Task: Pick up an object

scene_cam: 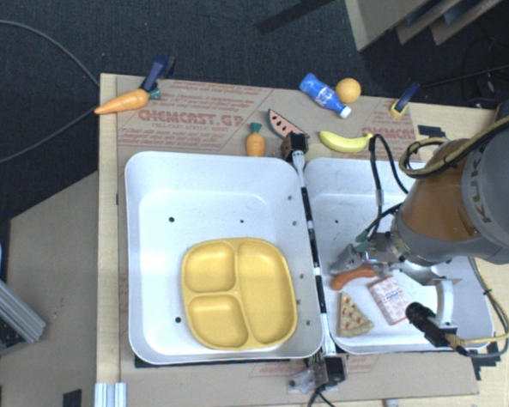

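Note:
In the right bin [341, 191] lie a red-orange sausage [353, 277], a pizza slice [353, 316] and a pink-and-white packet [389, 299], all near the bin's front. My gripper [363, 258] is low in this bin, right above the sausage's upper end and close to the packet. The grey and orange arm [448, 206] hides the bin's right half behind it. Whether the gripper touches the sausage is unclear.
The left bin [160, 193] holds a yellow divided plate [239, 292]. Behind the bins on the bench lie a carrot [123, 103], a blue bottle [323, 94], an orange [348, 90], a banana [344, 142], a watermelon slice [281, 122] and a small orange toy [255, 143].

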### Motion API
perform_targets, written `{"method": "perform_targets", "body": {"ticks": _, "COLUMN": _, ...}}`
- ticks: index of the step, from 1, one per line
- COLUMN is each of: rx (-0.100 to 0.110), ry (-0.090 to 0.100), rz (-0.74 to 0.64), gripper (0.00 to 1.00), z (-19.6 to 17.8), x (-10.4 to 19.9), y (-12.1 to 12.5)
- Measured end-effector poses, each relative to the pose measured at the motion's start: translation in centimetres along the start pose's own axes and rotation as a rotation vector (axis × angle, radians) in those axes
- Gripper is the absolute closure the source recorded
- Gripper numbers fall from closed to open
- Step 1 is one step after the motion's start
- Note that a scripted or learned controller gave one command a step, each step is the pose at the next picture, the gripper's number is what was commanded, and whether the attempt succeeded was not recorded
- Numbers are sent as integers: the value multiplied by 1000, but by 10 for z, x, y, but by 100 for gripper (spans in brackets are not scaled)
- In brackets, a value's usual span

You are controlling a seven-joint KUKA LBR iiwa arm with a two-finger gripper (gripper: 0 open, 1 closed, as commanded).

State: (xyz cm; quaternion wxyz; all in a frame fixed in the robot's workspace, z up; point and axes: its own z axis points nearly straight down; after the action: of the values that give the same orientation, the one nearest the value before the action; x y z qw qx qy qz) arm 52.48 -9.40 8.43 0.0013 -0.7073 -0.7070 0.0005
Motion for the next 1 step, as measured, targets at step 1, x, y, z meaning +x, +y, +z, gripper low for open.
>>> {"method": "perform_targets", "body": {"ticks": 1, "rx": -2, "ry": 0, "rz": 2, "gripper": 100, "z": -10, "x": 0, "y": 0}}
